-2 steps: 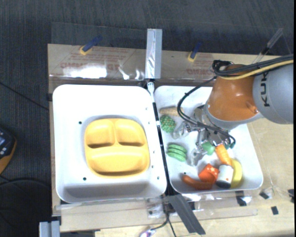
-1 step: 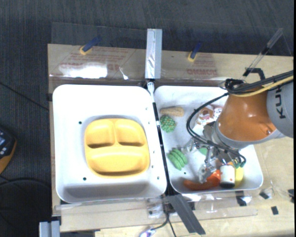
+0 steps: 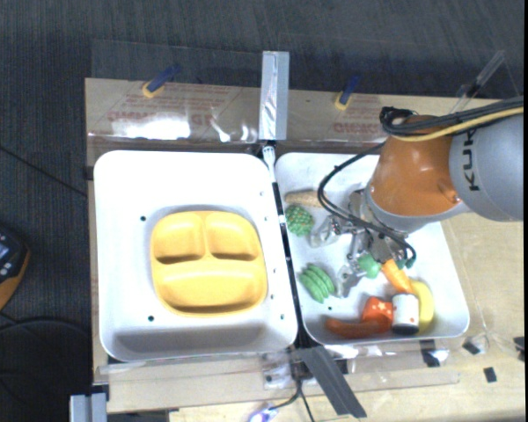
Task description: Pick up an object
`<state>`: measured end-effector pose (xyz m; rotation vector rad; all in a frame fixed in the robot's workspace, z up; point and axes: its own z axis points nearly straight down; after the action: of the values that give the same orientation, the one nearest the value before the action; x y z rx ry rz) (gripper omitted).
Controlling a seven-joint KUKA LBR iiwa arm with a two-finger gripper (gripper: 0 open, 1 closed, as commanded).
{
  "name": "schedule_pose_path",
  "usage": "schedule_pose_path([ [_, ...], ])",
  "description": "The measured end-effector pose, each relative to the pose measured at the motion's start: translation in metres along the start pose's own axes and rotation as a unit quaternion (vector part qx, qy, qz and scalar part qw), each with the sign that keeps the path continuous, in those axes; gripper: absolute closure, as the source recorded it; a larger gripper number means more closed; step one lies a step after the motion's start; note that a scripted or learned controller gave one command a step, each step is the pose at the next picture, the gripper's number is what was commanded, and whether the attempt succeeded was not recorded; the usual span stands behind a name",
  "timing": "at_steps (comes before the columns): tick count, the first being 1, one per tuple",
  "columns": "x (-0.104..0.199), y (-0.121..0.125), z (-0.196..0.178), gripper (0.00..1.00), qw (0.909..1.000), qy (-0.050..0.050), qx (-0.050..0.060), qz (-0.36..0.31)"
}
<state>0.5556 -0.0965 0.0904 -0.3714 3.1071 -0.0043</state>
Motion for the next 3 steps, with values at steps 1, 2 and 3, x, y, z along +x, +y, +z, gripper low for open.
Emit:
schedule_pose_path([
  [1, 0.053, 0.001, -0.002, 0.0, 0.9991, -0.004, 0.002, -0.042],
  [2, -0.009, -0.006, 0.0, 0.0, 0.9995, 0.0, 0.002, -0.032],
  [3, 0.054, -0.007, -0.001, 0.0, 1.0, -0.002, 0.0, 0.004],
])
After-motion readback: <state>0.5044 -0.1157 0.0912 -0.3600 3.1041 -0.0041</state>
